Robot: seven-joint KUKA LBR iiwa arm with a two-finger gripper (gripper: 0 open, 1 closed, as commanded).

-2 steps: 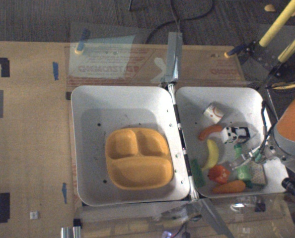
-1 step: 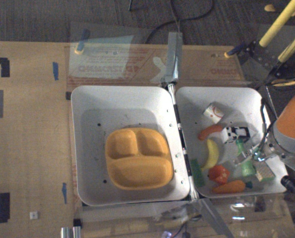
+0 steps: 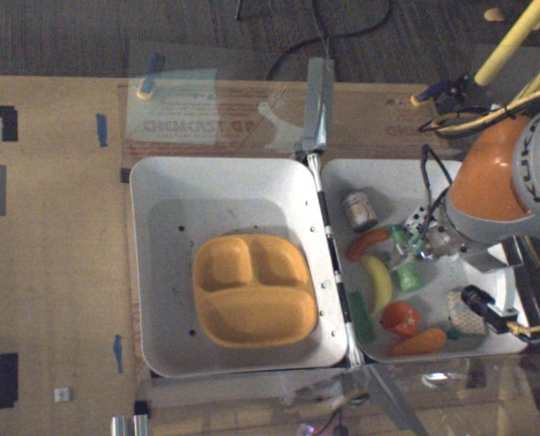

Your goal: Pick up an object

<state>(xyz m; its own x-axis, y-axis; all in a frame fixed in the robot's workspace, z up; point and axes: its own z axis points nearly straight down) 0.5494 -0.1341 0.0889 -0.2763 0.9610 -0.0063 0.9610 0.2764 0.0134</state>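
Orange divided tray [image 3: 254, 291] fills left bin [image 3: 161, 198]; my tool [image 3: 414, 243] sits over right-bin green piece [image 3: 407, 273], grip state unclear.

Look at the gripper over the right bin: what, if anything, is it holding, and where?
It cannot be told. The gripper sits low among the toy food, beside the banana, with nothing visibly between its fingers.

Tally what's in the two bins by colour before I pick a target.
Yellow-orange: 1, the divided tray
Yellow: 1, the banana
Red: 2, the sausage and the tomato
Orange: 1, the carrot
Green: 2, the strip and the piece below the hand
Grey: 1, the can
Total: 8
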